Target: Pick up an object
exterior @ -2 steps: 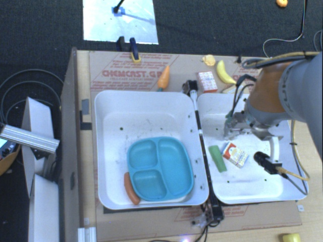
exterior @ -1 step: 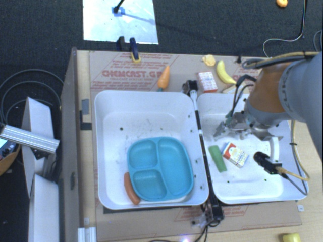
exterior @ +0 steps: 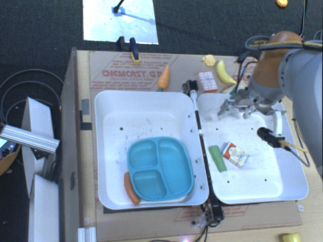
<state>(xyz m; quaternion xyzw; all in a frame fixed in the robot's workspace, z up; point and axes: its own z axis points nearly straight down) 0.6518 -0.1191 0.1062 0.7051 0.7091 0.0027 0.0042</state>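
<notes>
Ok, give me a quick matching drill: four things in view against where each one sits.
Things:
1. blue divided tray
2. green block
3. banana
4. orange sausage

Places:
A. on the cardboard behind the right bin
B. middle of the left bin
C. right bin, near its left wall
D. left bin, against the tray's front-left edge

Pairs: 1-B, 2-C, 3-A, 4-D

The grey arm with its orange band (exterior: 270,59) enters at three o'clock, its two-finger gripper (exterior: 236,106) hanging over the upper part of the right white bin (exterior: 252,190). Toward five o'clock, that bin holds a green rectangular block (exterior: 217,158) beside a small red-and-white carton (exterior: 235,154). The left white bin (exterior: 108,135) bears a blue divided plastic tray (exterior: 159,168), with an orange sausage-shaped toy (exterior: 131,188) at the tray's seven o'clock.
</notes>
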